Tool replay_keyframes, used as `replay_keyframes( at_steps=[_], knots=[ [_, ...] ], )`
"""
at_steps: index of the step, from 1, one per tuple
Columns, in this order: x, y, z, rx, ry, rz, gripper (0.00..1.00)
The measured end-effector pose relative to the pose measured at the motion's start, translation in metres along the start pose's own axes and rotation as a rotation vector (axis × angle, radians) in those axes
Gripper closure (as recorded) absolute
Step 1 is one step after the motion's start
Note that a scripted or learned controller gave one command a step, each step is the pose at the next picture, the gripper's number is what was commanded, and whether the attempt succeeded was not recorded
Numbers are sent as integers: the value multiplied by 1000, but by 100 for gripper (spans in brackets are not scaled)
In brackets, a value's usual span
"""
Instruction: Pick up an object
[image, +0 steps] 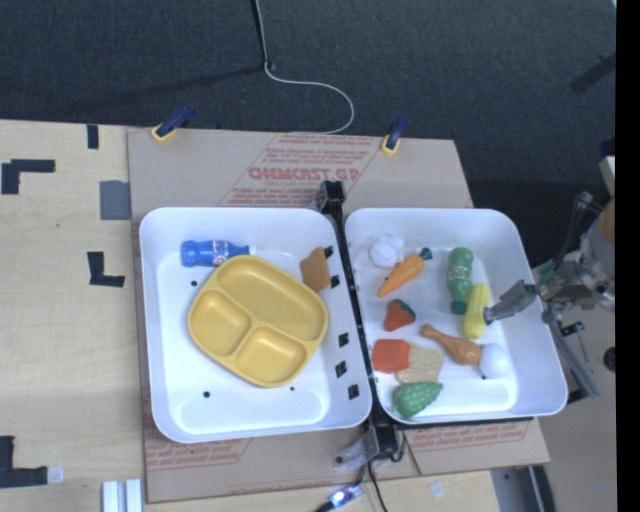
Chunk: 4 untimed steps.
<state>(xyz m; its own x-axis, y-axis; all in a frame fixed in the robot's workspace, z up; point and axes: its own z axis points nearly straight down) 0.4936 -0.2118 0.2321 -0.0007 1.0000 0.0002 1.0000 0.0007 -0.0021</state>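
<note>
The right bin (520, 250) holds several toy foods: a carrot (404, 272), a green bottle (459, 274), a yellow corn cob (476, 310), a red strawberry (399, 315), a drumstick (452, 345), a red block (391, 354), a tan cracker (423, 365), a green leafy piece (416, 398) and a white lump (385, 250). My gripper (508, 302) reaches in over the bin's right rim. Its tip sits just right of the corn cob, and nothing is visibly held.
The left bin (160, 300) carries a yellow divided plate (258, 320), a blue bottle (210, 252) and a brown piece (317, 268) near the divider. A white egg-like piece (494, 362) lies by the drumstick. Cardboard lies under both bins.
</note>
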Motion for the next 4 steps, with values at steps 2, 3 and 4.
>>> replay_keyframes(
  at_steps=[2, 3, 4],
  knots=[
    [17, 5, 105, 5, 2, -1, 0],
    [17, 6, 148, -2, -1, 1, 0],
    [18, 7, 135, -4, 2, -1, 100]
  ],
)
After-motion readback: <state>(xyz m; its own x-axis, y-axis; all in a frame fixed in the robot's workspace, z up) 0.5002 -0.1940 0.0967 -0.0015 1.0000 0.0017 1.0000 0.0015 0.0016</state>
